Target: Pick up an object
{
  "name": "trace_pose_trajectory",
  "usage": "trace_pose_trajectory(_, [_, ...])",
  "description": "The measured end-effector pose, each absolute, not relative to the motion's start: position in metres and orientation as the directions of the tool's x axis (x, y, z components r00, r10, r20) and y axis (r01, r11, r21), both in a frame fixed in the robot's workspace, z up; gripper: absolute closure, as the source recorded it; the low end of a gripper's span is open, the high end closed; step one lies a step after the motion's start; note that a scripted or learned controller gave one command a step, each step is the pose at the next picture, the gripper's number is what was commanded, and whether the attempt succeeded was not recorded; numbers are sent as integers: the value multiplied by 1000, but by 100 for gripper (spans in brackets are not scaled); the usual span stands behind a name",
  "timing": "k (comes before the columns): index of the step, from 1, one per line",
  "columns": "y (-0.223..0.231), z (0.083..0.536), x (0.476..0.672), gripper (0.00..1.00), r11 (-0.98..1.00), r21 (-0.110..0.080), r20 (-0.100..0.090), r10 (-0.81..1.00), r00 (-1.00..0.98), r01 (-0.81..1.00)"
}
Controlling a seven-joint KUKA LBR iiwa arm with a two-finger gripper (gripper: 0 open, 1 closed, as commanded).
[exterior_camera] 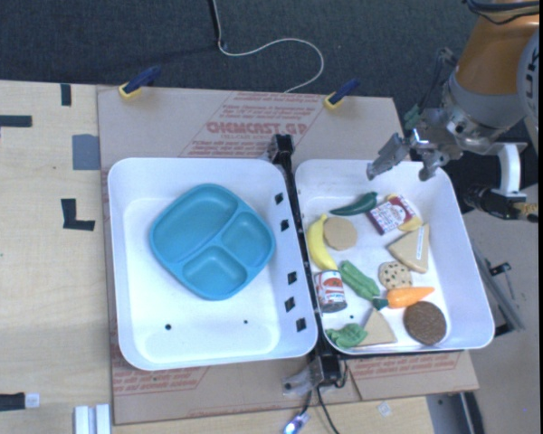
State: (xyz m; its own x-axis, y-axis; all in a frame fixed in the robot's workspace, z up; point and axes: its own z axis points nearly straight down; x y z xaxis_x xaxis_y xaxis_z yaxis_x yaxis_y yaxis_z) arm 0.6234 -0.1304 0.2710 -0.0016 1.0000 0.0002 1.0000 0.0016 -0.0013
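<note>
Pincer [404, 158]: spread apart, grasping nothing, above the right shallow white bin's [466, 242] far rim.
Nearest: long green toy pepper [354, 204], red-and-white packet [391, 214].
Left bin [127, 242]: blue divided plastic plate [212, 240].

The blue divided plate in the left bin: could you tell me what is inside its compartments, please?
The blue divided plate shows only bare blue in all three compartments. It lies in the left bin; whatever is beneath it is covered.
</note>
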Motion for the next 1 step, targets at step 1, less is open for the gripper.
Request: trace_pose_trajectory(1, [-60,290,584,0,7,-2,3,1000,-7,1000])
